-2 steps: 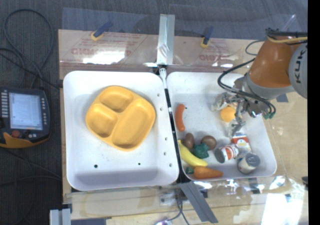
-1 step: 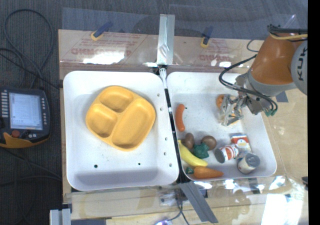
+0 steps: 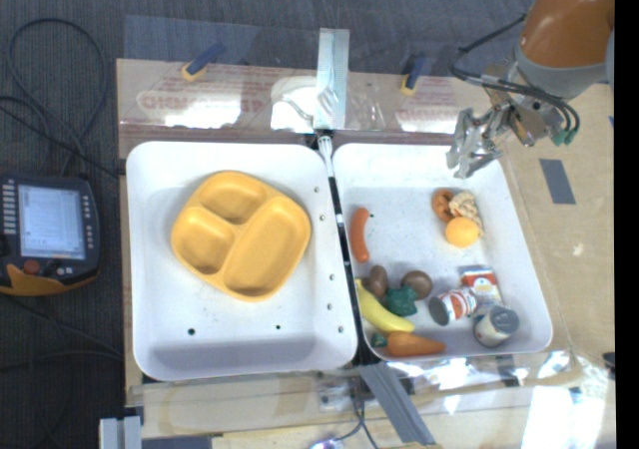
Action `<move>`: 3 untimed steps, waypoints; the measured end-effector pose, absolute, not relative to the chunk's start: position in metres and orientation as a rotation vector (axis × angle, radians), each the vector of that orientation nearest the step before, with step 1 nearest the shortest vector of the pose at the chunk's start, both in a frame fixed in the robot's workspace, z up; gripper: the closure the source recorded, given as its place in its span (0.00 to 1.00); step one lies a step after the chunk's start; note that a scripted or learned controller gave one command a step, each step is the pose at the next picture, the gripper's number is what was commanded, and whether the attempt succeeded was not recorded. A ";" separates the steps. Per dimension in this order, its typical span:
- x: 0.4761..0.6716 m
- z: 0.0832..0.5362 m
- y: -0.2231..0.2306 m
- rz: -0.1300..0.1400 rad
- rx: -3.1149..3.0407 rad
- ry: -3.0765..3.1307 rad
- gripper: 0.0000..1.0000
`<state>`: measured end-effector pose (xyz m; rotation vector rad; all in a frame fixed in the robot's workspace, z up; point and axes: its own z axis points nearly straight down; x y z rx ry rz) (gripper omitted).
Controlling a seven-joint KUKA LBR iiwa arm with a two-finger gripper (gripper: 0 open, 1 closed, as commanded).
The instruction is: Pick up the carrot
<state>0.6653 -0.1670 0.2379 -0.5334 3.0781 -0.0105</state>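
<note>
So the camera view looks down on two white bins side by side. The left bin (image 3: 160,337) has just one thing in it: a yellow divided plate (image 3: 240,233) with three compartments, sitting a bit tilted near the middle.

The right bin (image 3: 409,178) is where all the clutter is. The carrot (image 3: 412,344) lies flat along the front wall, close to the front left corner, pointy end toward the right. Just behind it and touching is a banana (image 3: 379,313), and there's a green broccoli-looking piece (image 3: 403,300) tucked against that. Two brown rounded things (image 3: 397,283) sit behind the broccoli. A hot dog sausage (image 3: 359,233) lies near the divider between the bins. Toward the right wall there's an orange (image 3: 461,230) with a lumpy tan and orange thing (image 3: 455,205) touching it from behind. In the front right corner sit a small carton (image 3: 480,283), a tipped can (image 3: 452,306) and a grey can (image 3: 496,324).

The gripper (image 3: 469,158) hangs over the back right corner of the right bin, well apart from the carrot. Its fingers look spread apart with nothing between them.
</note>
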 end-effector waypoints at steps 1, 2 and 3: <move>0.663 0.230 -0.168 -0.001 -0.533 3.091 0.00; 0.620 0.126 -0.220 0.006 -0.672 3.075 0.00; 0.613 0.090 -0.222 -0.008 -0.905 2.999 0.00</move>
